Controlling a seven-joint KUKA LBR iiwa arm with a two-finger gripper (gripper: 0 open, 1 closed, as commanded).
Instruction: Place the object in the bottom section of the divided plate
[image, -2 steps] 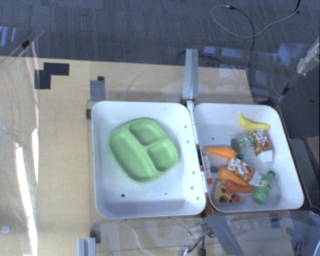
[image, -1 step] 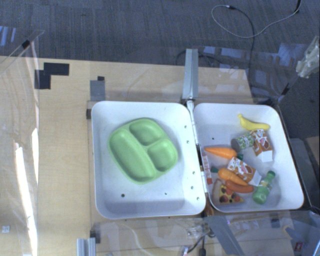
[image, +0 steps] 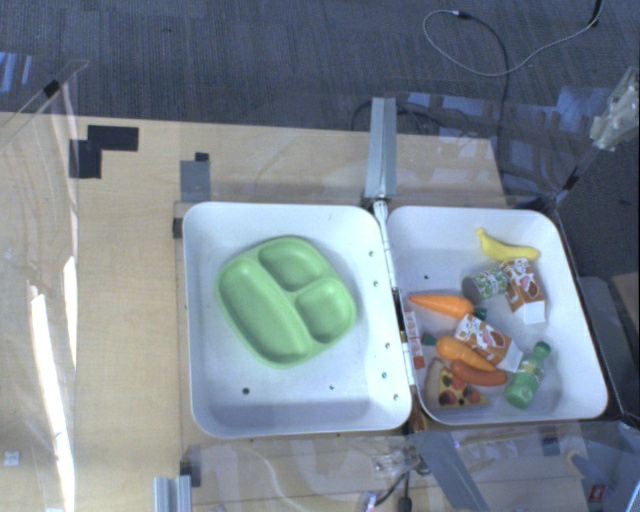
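Not started — green divided plate (image: 287, 300) sits bare in left bin (image: 200, 390), toy foods incl. a carrot (image: 440, 304) all right of it in the other bin (image: 580, 330) — gripper state: cannot tell.

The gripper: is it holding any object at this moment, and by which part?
It cannot be told. The toy foods, such as the banana and carrot, lie in the right bin; the green plate carries nothing.
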